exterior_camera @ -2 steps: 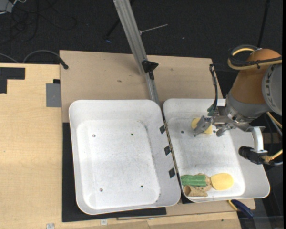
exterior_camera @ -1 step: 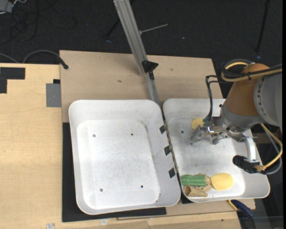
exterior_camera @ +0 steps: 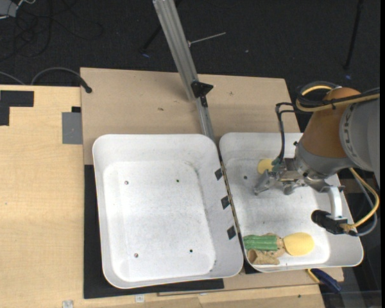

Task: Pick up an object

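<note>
While lowered into the right bin (exterior_camera: 346,252), gripper (exterior_camera: 274,179) just beside a small yellow ball (exterior_camera: 264,165) at the far side, fingers spread apart, gripping nothing. Near the front edge: green toy (exterior_camera: 261,242), tan piece (exterior_camera: 267,256), yellow lemon (exterior_camera: 299,243).

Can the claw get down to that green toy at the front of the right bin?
Probably yes: the green ridged plastic toy lies uncovered in the right white bin, beside a yellow rounded piece, and the claw hangs nearby.
</note>
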`<control>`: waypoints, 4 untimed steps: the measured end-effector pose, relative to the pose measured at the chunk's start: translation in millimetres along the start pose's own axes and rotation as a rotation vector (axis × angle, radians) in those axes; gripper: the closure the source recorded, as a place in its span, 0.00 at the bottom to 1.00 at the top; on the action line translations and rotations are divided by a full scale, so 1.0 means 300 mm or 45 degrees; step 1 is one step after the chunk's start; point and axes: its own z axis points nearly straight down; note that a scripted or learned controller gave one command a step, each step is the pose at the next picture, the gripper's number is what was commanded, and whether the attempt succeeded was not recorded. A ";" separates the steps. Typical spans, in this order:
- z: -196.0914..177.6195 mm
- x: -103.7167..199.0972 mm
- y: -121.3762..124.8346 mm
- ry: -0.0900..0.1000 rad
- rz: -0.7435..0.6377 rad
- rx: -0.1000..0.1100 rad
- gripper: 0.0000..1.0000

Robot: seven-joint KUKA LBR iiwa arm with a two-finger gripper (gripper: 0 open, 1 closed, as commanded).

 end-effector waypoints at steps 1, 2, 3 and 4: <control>-0.033 -0.004 -0.001 0.001 0.006 0.000 1.00; -0.229 0.022 -0.003 -0.001 -0.003 -0.007 1.00; -0.436 0.009 0.016 -0.002 -0.003 -0.009 1.00; -0.490 0.006 0.017 -0.001 -0.004 -0.004 1.00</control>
